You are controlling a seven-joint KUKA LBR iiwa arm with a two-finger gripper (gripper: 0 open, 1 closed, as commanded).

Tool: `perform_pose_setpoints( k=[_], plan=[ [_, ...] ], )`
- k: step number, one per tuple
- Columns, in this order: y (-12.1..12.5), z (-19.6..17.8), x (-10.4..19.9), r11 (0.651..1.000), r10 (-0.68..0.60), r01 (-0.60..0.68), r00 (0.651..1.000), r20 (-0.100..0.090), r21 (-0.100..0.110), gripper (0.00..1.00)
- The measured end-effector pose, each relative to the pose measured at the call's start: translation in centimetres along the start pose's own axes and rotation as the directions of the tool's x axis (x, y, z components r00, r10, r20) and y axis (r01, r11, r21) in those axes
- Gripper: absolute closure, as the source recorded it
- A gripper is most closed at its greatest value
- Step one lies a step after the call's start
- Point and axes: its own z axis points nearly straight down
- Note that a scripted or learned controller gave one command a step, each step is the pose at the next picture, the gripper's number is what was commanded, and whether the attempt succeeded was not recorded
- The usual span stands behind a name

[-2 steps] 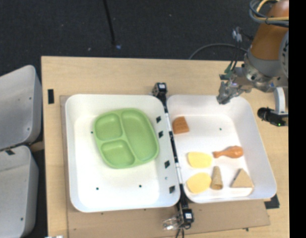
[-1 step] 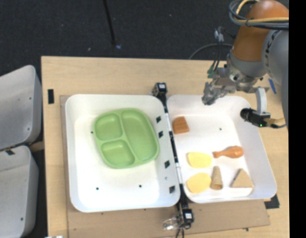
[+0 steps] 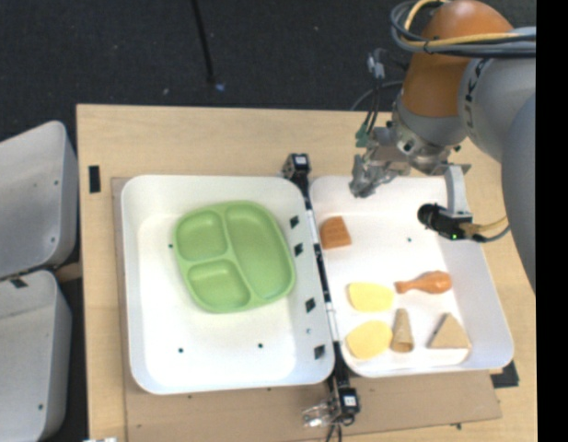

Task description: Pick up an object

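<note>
Hovering gripper [image 3: 365, 184], orange-brown block [image 3: 334, 233] lying just beside, apart

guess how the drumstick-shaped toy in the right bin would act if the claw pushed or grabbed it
The drumstick toy looks like moulded plastic, so probably stiff and light. Its rounded head and thin handle suggest it may pivot or roll when nudged. The smooth surface could slip between the fingers of the claw.

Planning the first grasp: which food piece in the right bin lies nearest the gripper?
The orange-brown block, alone near the bin's far end just below the gripper; the others cluster at the near end.
</note>
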Motion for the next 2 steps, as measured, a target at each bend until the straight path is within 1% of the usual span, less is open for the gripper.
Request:
perform_pose_setpoints(
  k=[1, 2],
  plan=[
    [0.4, -0.9, 6.1, 1.000, -0.002, 0.002, 1.000, -0.001, -0.002, 1.00],
    [1.0, 0.0, 11.5, 1.000, -0.001, 0.001, 1.000, 0.000, -0.002, 1.00]
  ],
)
